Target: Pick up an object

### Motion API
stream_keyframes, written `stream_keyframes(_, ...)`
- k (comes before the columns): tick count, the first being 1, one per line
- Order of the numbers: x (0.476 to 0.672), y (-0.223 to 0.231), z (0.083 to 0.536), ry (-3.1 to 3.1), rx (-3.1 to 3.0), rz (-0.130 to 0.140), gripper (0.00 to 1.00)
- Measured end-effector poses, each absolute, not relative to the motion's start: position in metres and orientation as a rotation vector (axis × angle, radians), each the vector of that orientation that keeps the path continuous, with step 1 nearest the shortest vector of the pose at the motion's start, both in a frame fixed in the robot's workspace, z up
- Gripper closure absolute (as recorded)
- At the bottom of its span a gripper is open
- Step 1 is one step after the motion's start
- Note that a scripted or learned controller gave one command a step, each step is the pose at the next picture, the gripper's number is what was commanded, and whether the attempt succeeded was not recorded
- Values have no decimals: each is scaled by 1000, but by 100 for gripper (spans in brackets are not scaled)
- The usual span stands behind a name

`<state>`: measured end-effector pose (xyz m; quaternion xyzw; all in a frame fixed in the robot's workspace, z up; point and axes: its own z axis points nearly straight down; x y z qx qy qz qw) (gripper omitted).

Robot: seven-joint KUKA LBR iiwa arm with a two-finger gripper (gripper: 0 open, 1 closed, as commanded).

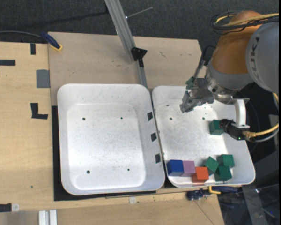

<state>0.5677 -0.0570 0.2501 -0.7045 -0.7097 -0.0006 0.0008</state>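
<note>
The claw (189, 103) hangs over the far part of the right bin (178, 125), pointing down and toward the left, with the grey arm and its orange band (234, 41) rising behind it to the right; whether it is released or clenched cannot be told from here, and nothing can be seen in its grip. Nearest to the claw, off to its right and a little toward the camera, sits 1 green block (216, 127) on its own. Well below the claw, along the near wall of the same bin, lie a blue block (175, 167), a purple block (188, 167) touching it, an orange block (201, 174), and 3 more green blocks (222, 167) bunched together. The left bin (65, 97) lies well to the claw's left.
</note>
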Motion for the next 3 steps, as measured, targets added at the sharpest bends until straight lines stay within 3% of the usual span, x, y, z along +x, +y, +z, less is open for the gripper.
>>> stream_keyframes(1, 581, -7, 255, -2228, -2212, -1, 100)
stream_keyframes(2, 608, 41, 244, -2228, -2214, 1, 100)
stream_keyframes(3, 616, 84, 240, -2226, -2215, 1, 100)
